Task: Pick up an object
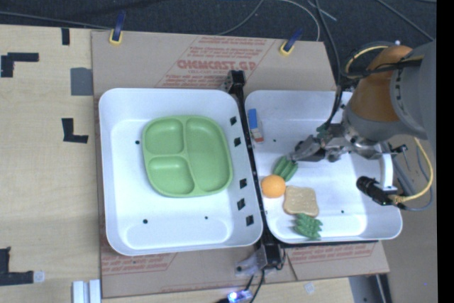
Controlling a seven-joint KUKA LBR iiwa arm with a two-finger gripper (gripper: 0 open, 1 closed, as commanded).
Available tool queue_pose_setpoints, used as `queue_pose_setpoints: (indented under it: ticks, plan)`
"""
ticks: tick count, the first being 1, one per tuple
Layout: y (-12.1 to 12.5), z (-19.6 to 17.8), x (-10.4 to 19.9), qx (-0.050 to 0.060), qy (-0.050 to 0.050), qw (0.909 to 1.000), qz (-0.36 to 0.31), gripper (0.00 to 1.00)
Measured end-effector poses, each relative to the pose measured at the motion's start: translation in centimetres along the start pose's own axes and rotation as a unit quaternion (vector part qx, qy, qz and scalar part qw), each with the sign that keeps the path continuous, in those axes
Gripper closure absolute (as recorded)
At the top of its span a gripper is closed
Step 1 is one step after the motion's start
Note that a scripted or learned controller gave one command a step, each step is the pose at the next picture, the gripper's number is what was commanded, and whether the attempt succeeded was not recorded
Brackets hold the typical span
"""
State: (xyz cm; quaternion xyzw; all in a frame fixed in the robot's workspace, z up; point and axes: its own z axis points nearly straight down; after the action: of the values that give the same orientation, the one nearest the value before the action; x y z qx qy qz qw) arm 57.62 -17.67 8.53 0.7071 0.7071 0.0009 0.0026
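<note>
Over the right bin (355, 227), gripper (301, 150) state unclear; you should centre on the green toy (285, 168) before closing.

Arm: my grey arm (408, 92) enters from the view's right, orange band on the upper side above the wrist.
Wrist: angled down and toward the view's left.
Pincer: my pincer (301, 150) sits low, pointing left; finger state not discernible.
Cabling: yellow cable looped beside my wrist.
</note>
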Motion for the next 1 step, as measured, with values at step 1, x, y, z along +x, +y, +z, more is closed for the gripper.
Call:
queue_pose_setpoints:
  ticks: [1]
  plan:
    - [0.05,-1.19,0.06,-0.001,0.0,1.0,-0.001,1.0]
